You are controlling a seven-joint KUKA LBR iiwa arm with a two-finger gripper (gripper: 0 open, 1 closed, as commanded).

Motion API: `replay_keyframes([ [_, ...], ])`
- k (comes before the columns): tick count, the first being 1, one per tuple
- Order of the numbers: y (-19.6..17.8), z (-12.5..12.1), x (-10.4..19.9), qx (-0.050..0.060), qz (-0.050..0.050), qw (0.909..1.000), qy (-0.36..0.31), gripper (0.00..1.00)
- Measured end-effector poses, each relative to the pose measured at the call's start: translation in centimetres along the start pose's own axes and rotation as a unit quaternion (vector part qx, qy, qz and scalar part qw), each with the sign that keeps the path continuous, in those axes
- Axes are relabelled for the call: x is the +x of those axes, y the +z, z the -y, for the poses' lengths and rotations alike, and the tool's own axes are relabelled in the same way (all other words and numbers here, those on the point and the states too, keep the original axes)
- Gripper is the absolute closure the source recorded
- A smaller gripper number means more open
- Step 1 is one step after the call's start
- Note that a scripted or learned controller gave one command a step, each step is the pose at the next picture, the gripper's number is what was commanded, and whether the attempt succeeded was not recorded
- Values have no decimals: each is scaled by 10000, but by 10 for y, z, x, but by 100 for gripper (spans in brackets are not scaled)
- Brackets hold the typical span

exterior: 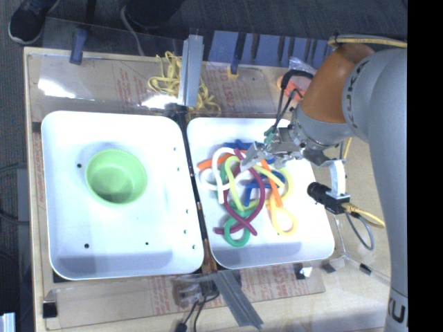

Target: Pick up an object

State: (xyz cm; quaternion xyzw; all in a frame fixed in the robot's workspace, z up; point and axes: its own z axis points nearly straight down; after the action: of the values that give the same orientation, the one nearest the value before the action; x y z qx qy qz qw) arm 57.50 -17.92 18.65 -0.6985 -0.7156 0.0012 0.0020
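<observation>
A tangle of coloured rubber loops [246, 189] lies in the right bin [315, 244]: white, yellow, green, purple, orange, blue and red strands wound over one another. My gripper [266, 152] hangs over the upper part of that pile, its metal fingers down among the top strands. Whether a strand sits between the fingers is hidden by the gripper body. In the left bin [62, 247] rests a green bowl [116, 176], upright, far from the gripper.
A bunch of yellow bands [173, 81] lies on the bench behind the bins. A metal divider [188, 75] stands between the bins at the back. The arm covers the right bin's upper right corner.
</observation>
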Motion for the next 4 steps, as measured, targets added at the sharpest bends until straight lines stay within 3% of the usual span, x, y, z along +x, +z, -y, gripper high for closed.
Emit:
replay_keyframes([
  [1,90,-28,-30,-56,7,10000,-10,0],
  [2,91,8,-30,-77,29,9964,-838,0],
  [3,82,8,-30,-63,29,9963,-857,100],
  [4,-10,-9,14,2,-2,9960,-892,100],
])
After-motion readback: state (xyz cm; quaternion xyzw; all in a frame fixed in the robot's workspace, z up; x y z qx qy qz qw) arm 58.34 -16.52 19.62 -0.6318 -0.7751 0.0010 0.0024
